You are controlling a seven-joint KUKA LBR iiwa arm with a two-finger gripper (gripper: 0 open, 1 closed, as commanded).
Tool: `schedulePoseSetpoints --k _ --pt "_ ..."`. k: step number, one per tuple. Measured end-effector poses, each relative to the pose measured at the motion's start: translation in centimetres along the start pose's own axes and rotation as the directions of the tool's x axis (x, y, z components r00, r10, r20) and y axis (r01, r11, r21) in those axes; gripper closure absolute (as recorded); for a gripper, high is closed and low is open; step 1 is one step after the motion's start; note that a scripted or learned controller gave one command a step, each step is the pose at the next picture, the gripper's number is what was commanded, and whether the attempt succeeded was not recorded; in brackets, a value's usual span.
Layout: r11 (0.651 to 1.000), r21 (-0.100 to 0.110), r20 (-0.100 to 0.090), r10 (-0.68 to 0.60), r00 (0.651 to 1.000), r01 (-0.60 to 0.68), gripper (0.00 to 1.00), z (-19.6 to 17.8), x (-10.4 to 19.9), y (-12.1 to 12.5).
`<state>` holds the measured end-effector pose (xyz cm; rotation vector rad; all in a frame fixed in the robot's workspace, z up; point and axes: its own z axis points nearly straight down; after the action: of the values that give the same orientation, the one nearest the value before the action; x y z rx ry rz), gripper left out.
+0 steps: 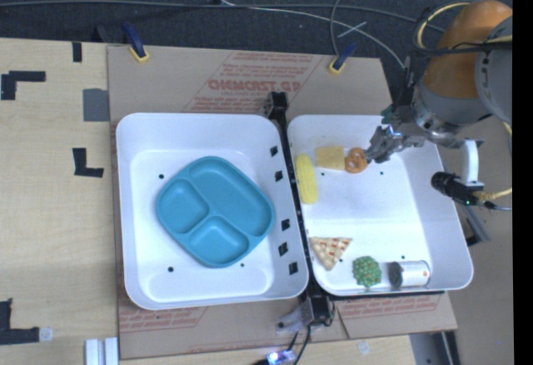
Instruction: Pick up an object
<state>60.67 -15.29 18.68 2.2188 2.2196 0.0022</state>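
Note:
The right bin [433, 213] holds several toy foods. A brown pretzel [356, 161] lies near its back, beside a yellow cheese block [330, 157]. A corn cob [306, 178] rests along the bin's left wall. At the front sit a pizza slice [331, 251], a green broccoli [366, 270] and a small grey-and-white can [409, 273] on its side. My gripper [377, 149] reaches in from the right, low over the bin, its tip right next to the pretzel's right side. Whether it touches the pretzel is unclear.
The left bin [133, 188] holds a blue divided plate [215, 210]. A black divider [285, 188] runs between the bins. Cables arc over the back of the bench near the arm. Two blue-and-yellow clamps [136, 45] pin the cardboard base.

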Motion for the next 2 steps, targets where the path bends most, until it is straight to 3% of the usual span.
schedulePoseSetpoints --k 1,2 --pt "1.0 -0.001 0.0 -0.001 1.0 0.001 1.0 -5.3 0.0 0.1" --pt "1.0 0.002 -0.003 -0.006 1.0 0.006 1.0 -6.1 5.6 0.3"
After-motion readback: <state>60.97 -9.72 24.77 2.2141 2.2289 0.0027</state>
